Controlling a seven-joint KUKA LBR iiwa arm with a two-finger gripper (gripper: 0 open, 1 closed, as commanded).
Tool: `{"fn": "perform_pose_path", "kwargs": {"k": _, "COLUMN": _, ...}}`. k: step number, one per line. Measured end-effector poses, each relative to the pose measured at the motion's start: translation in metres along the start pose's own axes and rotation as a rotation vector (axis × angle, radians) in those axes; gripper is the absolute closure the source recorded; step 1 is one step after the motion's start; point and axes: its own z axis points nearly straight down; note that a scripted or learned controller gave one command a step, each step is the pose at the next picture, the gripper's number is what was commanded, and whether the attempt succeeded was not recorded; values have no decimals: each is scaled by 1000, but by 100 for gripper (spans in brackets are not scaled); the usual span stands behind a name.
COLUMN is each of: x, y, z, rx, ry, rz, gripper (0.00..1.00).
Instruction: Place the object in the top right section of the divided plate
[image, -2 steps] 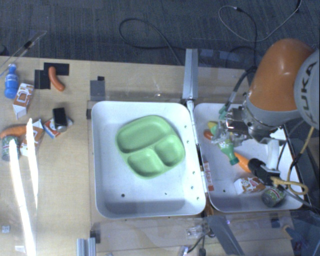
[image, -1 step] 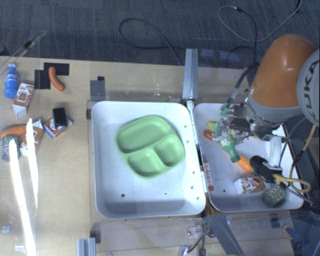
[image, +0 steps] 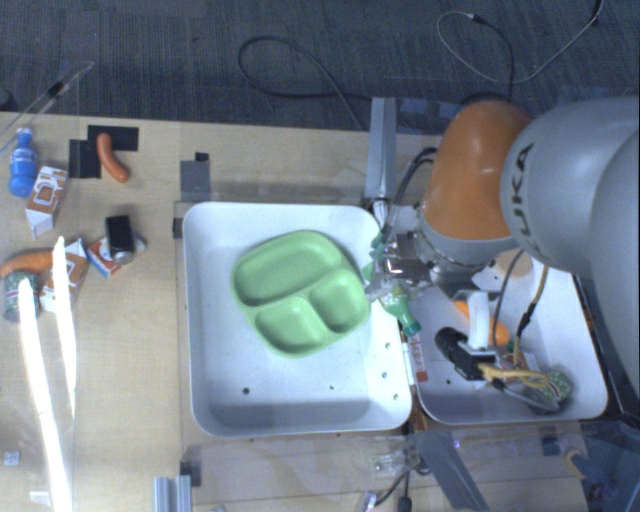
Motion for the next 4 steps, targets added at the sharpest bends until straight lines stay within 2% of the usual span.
{"fn": "perform_pose_path", "kwargs": {"k": 1, "x": 22, "y": -7, "z": -18, "rx": -3, "ry": 0, "rz": -134, "gripper": 100}}
{"fn": "perform_pose_path", "kwargs": {"k": 2, "x": 28, "y": -4, "z": -122, "rx": -2, "ry": 0, "rz": 197, "gripper": 100}}
{"fn": "perform_pose_path", "kwargs": {"k": 3, "x": 7, "y": -50, "z": -65, "rx": -1, "ry": 0, "rz": 13, "gripper": 100}}
{"fn": "perform_pose_path", "kwargs": {"k": 4, "x": 54, "y": -15, "z": -108, "rx": -3, "ry": 0, "rz": -274, "gripper": 100}}
